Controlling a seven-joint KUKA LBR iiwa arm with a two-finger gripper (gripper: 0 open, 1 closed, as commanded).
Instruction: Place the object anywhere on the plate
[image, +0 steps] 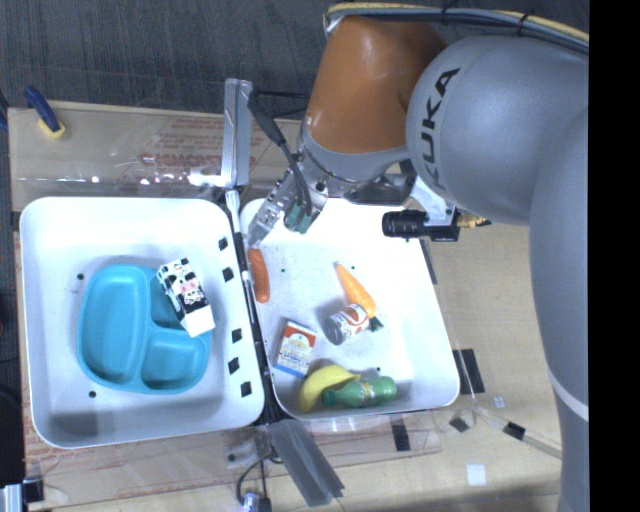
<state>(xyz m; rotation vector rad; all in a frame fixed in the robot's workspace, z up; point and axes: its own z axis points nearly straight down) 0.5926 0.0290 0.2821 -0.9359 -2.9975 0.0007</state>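
A blue divided plate (125, 330) lies in the left bin (50, 240). A small black-and-white cow-print milk carton (187, 296) rests tilted on the plate's right part, over the divider. My gripper (281, 219) hangs over the top left corner of the right bin (425, 330), right of the wall between the bins and well apart from the carton. Its fingers stand open, and nothing is between them.
The right bin holds a reddish sausage (259, 275) just below the gripper, a carrot (355, 287), a small can (347, 324), a juice box (295, 348), a banana (322, 382) and a green bottle (360, 391). The arm's large grey body (480, 120) covers the upper right.
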